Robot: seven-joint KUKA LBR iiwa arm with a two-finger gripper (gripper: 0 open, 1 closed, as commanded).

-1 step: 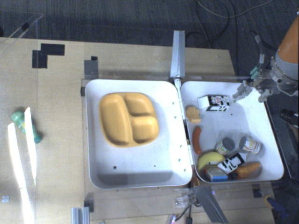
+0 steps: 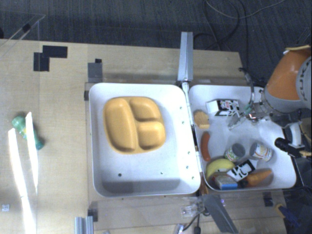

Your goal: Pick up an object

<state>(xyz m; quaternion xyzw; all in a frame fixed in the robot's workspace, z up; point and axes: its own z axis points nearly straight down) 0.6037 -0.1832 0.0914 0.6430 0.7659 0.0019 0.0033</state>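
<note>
On the table (image 2: 58, 130), the left bin (image 2: 97, 179) holds an upturned yellow sectioned tray (image 2: 134, 123). The right bin (image 2: 214, 94) carries a bread roll (image 2: 201, 119), a red sausage (image 2: 205, 146), a banana (image 2: 219, 166), two cans (image 2: 237, 151) standing side by side, a carrot (image 2: 258, 176) and a small white box (image 2: 220, 106). The end effector (image 2: 242, 116) hangs over the right bin's upper part, just right of the white box; whether it is released or clenched cannot be told, and nothing shows in its grasp.

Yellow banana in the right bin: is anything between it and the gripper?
Yes. Two small round cans sit between the yellow banana and the gripper above it in the right white bin.
</note>
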